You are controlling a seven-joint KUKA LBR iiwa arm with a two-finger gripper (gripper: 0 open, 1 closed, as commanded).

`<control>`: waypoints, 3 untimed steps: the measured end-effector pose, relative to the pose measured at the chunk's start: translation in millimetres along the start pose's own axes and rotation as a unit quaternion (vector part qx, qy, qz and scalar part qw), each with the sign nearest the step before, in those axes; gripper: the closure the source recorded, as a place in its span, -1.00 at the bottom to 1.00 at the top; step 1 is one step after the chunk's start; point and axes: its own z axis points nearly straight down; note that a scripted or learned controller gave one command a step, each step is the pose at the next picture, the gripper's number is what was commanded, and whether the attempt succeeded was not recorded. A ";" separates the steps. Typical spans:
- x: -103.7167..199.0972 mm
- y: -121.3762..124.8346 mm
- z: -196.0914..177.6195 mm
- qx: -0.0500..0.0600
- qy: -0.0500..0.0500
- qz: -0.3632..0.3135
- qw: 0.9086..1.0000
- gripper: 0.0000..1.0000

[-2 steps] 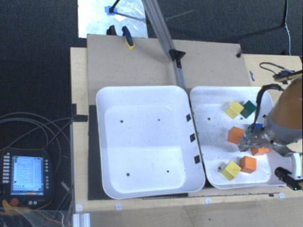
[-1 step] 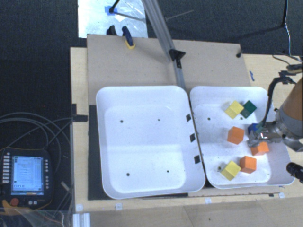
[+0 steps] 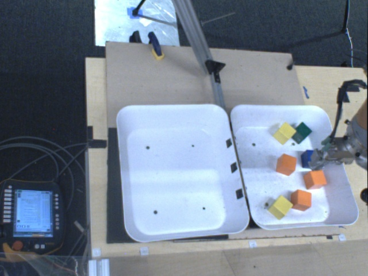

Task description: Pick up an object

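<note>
**Gripper down beside the blue block in the right bin**

The blue block (image 3: 307, 157) lay in the right bin (image 3: 345, 211), touching or all but touching the left side of the gripper (image 3: 319, 158); part of it was hidden by the gripper's body. Whether the gripper was spread or closed, and whether it had the blue block, could not be told from this slanted view.

The arm (image 3: 353, 145) came in low from the right edge, over the right bin's right rim, its wrist pointing leftward and down into the bin.

Around the gripper lay six more blocks. Just below it sat an orange block (image 3: 315, 179); another orange block (image 3: 286, 164) lay to its left, beyond the blue one; a third orange block (image 3: 301, 199) lay lower still, touching a yellow block (image 3: 280, 206) on its left. Up and to the left, a second yellow block (image 3: 284, 133) and a dark green block (image 3: 301, 132) stood side by side. In all: three orange, two yellow, one green, one blue.

The left bin (image 3: 129, 171) lay well to the left of the gripper.
</note>
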 end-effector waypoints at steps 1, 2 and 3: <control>46.9 8.3 -2.1 0.002 0.002 -0.003 1.000 1.00; 90.4 27.0 -15.7 0.002 0.002 -0.003 1.000 1.00; 141.3 42.5 -10.0 0.002 0.002 -0.003 1.000 1.00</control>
